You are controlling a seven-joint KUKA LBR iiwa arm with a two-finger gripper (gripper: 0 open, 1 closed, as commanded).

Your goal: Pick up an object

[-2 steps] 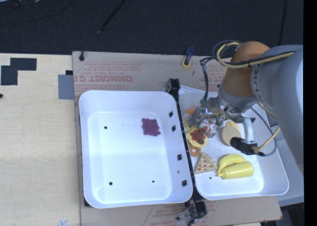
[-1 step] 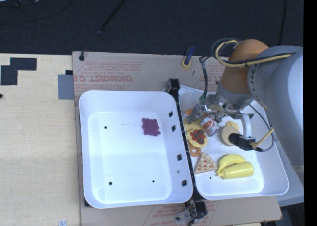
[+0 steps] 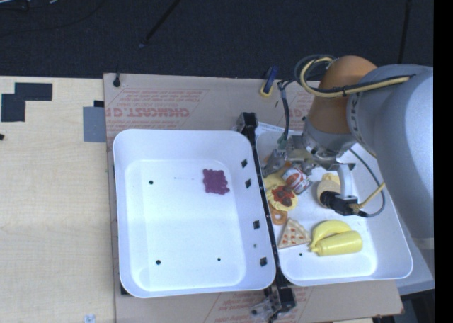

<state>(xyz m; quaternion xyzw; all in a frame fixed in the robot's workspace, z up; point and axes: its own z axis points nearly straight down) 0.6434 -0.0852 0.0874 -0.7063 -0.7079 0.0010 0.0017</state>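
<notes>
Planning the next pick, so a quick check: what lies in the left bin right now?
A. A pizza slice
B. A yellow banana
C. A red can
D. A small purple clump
D: the small purple clump lies alone on the floor of the left bin, while the yellow banana and the pizza slice lie in the right bin.

Purple grapes (image 3: 216,181) lie in the left bin (image 3: 134,173); the arm (image 3: 382,116) reaches over the right bin's (image 3: 386,258) toy food
</notes>
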